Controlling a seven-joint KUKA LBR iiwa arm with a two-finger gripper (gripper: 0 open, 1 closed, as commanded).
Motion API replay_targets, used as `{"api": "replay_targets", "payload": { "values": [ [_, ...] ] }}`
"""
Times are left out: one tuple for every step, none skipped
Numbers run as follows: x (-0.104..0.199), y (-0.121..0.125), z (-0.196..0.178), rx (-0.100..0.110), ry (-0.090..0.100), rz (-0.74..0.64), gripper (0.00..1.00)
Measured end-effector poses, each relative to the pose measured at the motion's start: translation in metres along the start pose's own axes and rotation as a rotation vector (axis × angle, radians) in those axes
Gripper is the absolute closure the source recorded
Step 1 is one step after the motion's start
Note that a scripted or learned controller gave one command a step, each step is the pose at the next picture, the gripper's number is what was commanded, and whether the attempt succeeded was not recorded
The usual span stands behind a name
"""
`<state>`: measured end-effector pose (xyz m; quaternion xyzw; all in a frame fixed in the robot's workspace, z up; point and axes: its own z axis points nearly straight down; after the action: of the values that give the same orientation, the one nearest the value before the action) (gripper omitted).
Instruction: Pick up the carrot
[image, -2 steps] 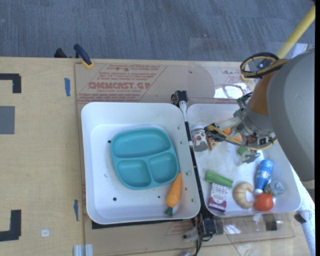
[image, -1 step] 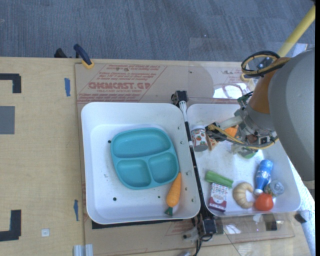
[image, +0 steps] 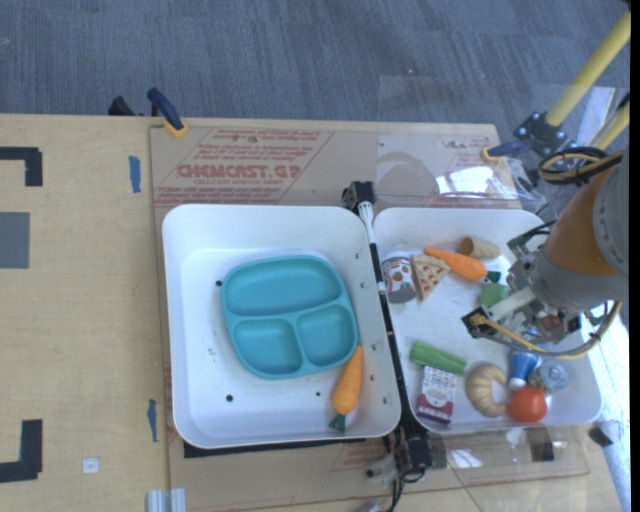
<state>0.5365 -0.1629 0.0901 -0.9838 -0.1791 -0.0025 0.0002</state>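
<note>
One orange carrot (image: 347, 383) with a green stub lies in the left bin (image: 190, 330), at its front right corner, just off the teal divided plate (image: 288, 316). A second, smaller carrot (image: 456, 263) lies in the back of the right bin (image: 590, 400), between a pizza slice (image: 430, 273) and a brown piece (image: 479, 246). My gripper (image: 524, 315) hangs over the right half of the right bin, to the right of and nearer than the small carrot, and far from the carrot in the left bin. I see nothing held in it.
The right bin is crowded: a small can (image: 398, 279), a green piece (image: 492, 295), a green cucumber (image: 437, 356), a red and white box (image: 436, 392), a croissant (image: 487, 388), a tomato (image: 527, 404) and a blue item (image: 521, 366). The black divider (image: 378, 290) separates the bins.
</note>
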Motion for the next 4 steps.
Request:
{"api": "replay_targets", "payload": {
  "values": [
    [0.002,-0.003,0.001,0.003,0.003,-0.001,0.00],
    [0.051,0.025,0.002,0.001,0.000,0.082,0.00],
    [0.056,-0.033,0.001,0.001,-0.002,0.081,0.00],
    [0.033,-0.106,-0.098,0.004,0.001,0.074,0.00]
  ]
}}
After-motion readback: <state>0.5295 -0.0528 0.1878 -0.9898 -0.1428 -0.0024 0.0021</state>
